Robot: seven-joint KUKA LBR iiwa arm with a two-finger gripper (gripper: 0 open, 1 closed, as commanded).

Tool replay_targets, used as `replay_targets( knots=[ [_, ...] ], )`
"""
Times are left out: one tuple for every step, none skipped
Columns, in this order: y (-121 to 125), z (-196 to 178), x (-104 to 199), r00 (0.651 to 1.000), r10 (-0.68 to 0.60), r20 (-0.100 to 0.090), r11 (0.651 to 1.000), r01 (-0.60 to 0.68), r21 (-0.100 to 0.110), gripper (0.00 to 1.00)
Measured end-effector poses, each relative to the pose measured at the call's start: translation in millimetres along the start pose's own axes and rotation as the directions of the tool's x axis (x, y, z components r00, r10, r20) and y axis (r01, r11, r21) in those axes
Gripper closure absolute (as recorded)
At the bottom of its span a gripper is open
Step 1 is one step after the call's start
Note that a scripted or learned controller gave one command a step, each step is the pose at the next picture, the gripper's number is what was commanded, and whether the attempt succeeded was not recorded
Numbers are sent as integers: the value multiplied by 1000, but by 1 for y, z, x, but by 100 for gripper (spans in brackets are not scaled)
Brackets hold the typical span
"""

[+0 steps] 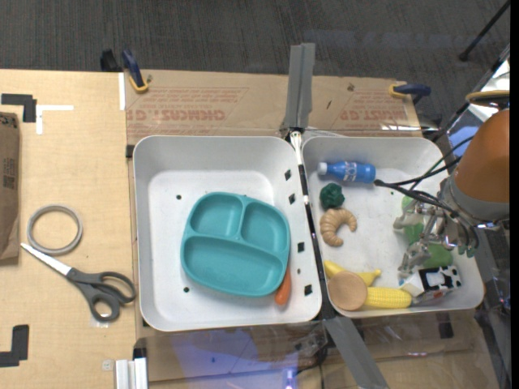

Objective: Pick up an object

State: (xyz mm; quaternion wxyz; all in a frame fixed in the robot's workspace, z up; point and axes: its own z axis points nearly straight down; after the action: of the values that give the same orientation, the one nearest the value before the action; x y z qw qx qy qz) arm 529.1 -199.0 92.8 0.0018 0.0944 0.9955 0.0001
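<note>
Gripper (423,237) low by the right bin's (381,147) right edge, over a green object (432,254) (finger state unclear), corn (386,298) near the front edge

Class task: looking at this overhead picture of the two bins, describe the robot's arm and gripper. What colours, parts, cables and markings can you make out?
The arm enters from the right with a rounded orange band above a grey wrist. Thin black cables run from the wrist across the right bin. The gripper is bare silvery metal, with a black-and-white square marker beside it.
</note>
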Motion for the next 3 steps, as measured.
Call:
replay_targets(
  knots=[
    [1,-10,-2,1000,-3,5,1000,3,1,100],
    [1,-10,-2,1000,-3,5,1000,3,1,0],
    [-8,1,-68,991,137,-2,991,-137,-1,0]
  ],
)
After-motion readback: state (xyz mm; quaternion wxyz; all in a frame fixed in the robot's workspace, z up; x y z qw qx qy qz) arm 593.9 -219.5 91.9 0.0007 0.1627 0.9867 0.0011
